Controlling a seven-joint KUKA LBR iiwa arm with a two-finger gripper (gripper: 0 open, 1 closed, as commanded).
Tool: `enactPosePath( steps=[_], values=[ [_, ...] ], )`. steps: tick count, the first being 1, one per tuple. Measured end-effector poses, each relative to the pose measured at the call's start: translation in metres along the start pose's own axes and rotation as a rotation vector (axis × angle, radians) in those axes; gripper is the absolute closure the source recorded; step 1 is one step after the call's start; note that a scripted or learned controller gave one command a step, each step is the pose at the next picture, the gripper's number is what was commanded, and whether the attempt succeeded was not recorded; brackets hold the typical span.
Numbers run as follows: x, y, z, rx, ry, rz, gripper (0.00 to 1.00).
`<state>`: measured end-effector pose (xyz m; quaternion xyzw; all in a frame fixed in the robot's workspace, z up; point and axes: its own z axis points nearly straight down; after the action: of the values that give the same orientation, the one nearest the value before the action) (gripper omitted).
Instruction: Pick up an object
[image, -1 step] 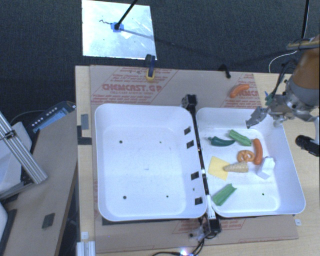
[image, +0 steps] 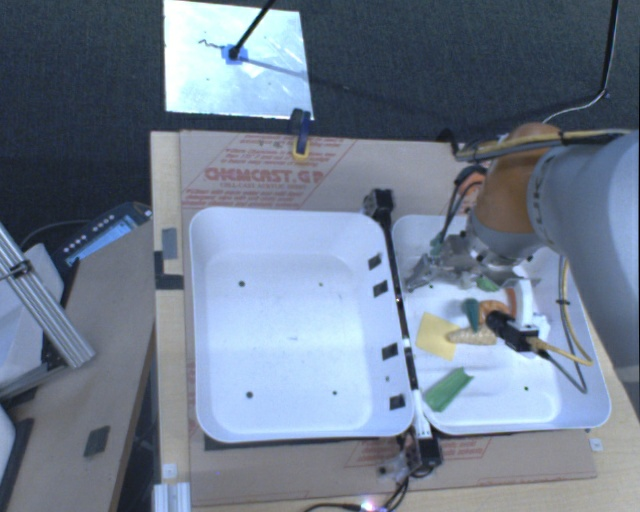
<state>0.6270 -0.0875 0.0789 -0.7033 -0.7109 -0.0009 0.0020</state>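
The arm (image: 560, 200) is reaching into the right bin (image: 570, 400), its gripper (image: 440, 268) hanging near the bin's left wall; finger state cannot be told. A yellow piece (image: 435, 335), green block (image: 447, 388) and corn-like toy (image: 470, 337) are lying nearby

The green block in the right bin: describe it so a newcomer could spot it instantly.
Start at the right-hand shallow white bin, the one the grey arm reaches into. Go to its near-left part, beside the divider between the bins: the flat green oblong block lies there at a slant, apart from the rest. It sits below the pale yellow square piece and is the longest green item, lying alone.
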Motion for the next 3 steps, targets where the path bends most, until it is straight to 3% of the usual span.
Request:
enactPosePath(
  steps=[1, 2, 3],
  values=[
    [-0.022, -0.068, -0.005, 0.003, -0.004, 0.013, 0.00],
    [-0.083, -0.140, -0.005, 0.003, -0.005, 0.018, 0.00],
    [-0.079, -0.135, -0.016, -0.005, -0.004, 0.009, 1.00]
  ],
)
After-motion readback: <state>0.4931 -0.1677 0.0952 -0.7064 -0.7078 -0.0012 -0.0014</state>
